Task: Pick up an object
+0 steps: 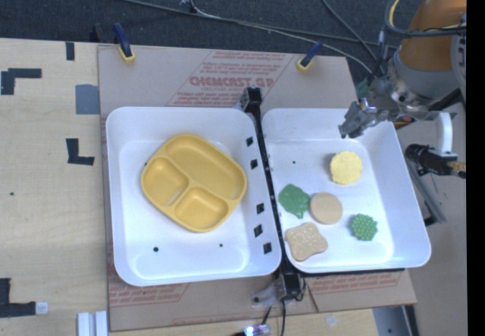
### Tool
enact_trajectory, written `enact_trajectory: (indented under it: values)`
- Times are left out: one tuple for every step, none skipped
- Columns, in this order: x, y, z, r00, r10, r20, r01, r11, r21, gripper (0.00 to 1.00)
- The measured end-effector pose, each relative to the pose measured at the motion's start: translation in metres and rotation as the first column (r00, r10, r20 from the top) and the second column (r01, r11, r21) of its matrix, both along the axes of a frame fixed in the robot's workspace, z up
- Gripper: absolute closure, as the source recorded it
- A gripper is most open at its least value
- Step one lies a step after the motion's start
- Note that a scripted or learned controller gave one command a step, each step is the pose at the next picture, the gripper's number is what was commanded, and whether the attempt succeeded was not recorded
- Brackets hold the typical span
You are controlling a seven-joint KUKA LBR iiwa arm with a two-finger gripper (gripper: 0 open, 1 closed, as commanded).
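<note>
One red-printed cardboard sheet (pixel 227 80) under bins

One fixed camera looks down at a slant on the table (pixel 45 175), taking in both white bins (pixel 121 198) from moderately far above.
</note>
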State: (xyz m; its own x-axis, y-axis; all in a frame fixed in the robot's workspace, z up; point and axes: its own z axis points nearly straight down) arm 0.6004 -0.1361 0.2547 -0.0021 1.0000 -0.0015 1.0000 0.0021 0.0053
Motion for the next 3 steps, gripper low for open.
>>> enact_trajectory:
  values:
    - [0.0, 0.0, 0.006, 1.0, -0.001, -0.005, 0.001, 1.0, 0.001, 1.0]
    - [-0.006, 0.047, -0.01, 1.0, 0.003, -0.008, -0.003, 1.0, 0.002, 1.0]
    - [-0.014, 0.104, -0.026, 1.0, 0.004, -0.008, -0.004, 1.0, 0.002, 1.0]
